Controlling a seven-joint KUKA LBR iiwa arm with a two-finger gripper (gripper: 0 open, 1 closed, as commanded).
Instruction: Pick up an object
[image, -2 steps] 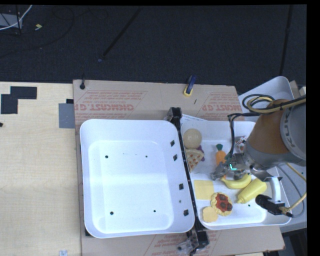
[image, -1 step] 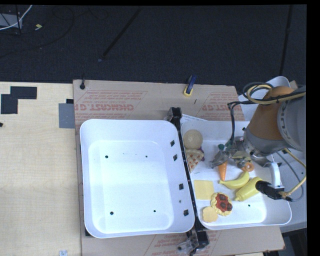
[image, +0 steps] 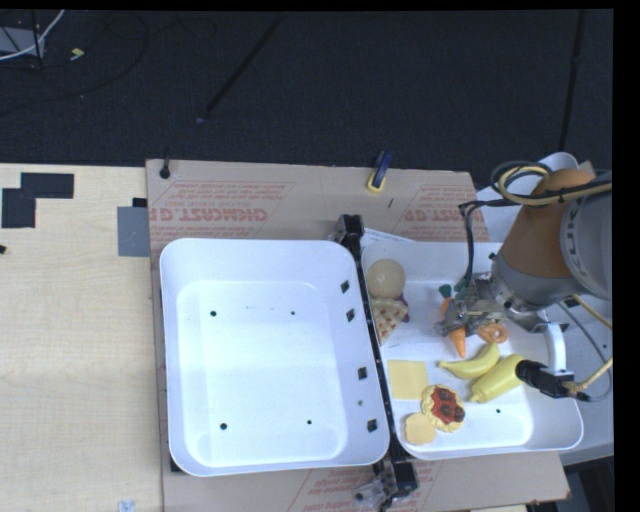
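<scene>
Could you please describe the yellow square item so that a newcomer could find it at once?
Look in the right-hand bin, the one crowded with toy food. Near its left wall lies a flat yellow square, below the pale round ball. Its neighbours are rounded or curved; it alone is flat with straight edges.

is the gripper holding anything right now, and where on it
Cannot be told. The gripper is down in the right bin among small items by the carrot, just above the banana, but no item shows clearly between its tips.
</scene>
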